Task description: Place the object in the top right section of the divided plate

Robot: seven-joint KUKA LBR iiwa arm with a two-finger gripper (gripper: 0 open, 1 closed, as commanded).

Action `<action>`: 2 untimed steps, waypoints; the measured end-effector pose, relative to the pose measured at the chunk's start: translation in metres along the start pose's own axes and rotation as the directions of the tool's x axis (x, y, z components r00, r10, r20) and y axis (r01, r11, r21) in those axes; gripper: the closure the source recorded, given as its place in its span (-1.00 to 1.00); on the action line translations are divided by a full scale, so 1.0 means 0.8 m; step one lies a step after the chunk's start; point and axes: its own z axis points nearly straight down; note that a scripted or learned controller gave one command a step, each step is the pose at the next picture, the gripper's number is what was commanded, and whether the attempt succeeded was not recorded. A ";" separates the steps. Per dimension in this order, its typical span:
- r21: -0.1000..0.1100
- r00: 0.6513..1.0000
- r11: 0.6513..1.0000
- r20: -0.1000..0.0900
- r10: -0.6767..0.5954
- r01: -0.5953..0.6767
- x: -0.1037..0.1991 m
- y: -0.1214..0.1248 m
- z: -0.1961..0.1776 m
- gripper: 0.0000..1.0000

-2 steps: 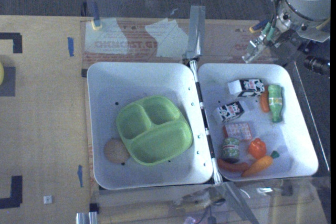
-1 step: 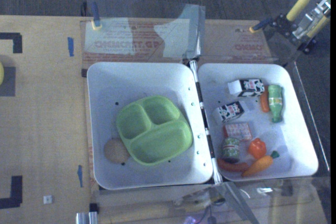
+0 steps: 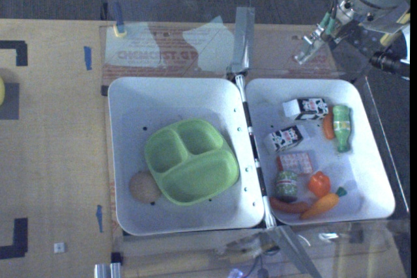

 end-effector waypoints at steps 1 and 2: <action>-0.001 0.999 0.999 0.002 -0.043 0.043 -0.075 -0.021 -0.106 1.00; 0.000 1.000 1.000 -0.001 0.015 -0.015 0.010 0.031 0.004 1.00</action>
